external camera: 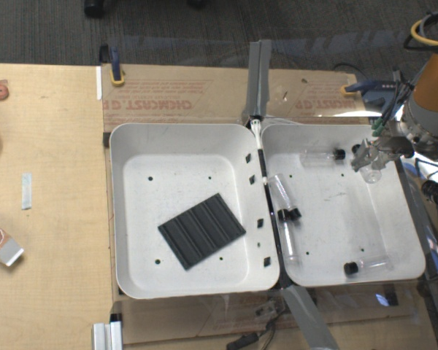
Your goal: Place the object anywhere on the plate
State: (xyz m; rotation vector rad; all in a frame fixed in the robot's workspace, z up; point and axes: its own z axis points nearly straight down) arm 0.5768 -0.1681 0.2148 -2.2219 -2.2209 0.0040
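Our hand (370, 159) hovers at the right bin's (405, 268) far edge; we cannot tell its opening or any hold. The clear tubes (283, 214) lie below-left of it, the dark ridged plate (202, 230) farther left. Transparent, round tubes could roll or slip from a grasp.

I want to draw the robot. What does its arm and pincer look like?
The arm enters at the right edge: an orange band above a grey wrist. Thin cables, one green, run down along it. The pincer is small, silvery-grey metal, too blurry to make out its details.
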